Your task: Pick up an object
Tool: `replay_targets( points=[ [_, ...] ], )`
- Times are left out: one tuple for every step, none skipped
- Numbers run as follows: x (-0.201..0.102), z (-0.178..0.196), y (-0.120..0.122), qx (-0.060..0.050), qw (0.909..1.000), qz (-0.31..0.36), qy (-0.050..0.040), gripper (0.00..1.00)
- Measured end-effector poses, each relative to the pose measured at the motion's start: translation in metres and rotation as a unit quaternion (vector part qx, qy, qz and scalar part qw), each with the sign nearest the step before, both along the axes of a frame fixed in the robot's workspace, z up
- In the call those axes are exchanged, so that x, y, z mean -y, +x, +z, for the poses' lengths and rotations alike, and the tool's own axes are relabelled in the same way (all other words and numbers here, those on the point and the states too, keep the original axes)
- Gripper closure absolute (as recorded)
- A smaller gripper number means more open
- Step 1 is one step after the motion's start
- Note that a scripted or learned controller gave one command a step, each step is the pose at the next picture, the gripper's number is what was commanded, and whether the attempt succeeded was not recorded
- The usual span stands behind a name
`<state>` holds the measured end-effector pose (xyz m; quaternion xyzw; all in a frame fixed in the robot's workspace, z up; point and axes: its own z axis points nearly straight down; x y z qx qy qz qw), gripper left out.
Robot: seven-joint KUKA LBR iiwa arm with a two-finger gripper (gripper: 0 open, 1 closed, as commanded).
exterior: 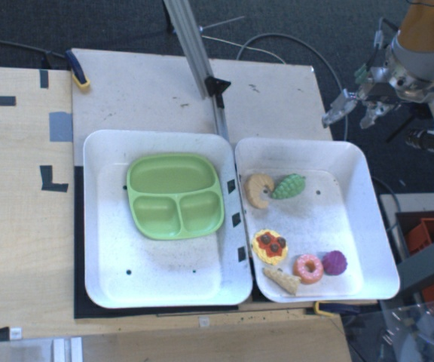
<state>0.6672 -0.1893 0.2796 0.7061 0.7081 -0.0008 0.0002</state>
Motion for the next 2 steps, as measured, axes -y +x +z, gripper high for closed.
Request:
replay_targets(
  points=[
    [0.000, 0.000, 0.000, 0.000, 1.0000, 0.000, -0.0001, 0.00],
    [0.004, -0.044, 0.000, -0.002, 1.0000, -0.001, 0.0002, 0.00]
  ],
)
